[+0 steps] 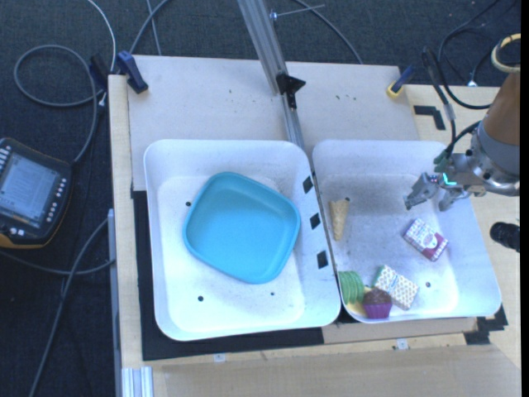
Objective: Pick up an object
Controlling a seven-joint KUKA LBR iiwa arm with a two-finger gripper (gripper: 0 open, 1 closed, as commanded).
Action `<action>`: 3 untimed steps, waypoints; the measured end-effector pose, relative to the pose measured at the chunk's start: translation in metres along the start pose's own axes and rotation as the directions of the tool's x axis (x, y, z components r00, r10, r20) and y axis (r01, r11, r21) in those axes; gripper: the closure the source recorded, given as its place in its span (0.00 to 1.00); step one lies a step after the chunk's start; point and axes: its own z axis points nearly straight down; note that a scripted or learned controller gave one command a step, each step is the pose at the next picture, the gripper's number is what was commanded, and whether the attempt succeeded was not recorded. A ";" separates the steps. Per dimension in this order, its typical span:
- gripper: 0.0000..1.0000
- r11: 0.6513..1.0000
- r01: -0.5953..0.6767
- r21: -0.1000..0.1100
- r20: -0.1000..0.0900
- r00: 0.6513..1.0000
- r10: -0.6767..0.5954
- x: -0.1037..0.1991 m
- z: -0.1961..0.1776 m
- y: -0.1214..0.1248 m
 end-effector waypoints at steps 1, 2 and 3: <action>0.00 1.000 0.000 0.000 0.000 1.000 0.000 0.000 0.000 0.000; 0.00 1.000 0.000 0.004 0.000 1.000 0.000 0.000 0.046 0.007; 0.00 1.000 0.000 0.005 -0.001 1.000 0.000 0.004 0.095 -0.003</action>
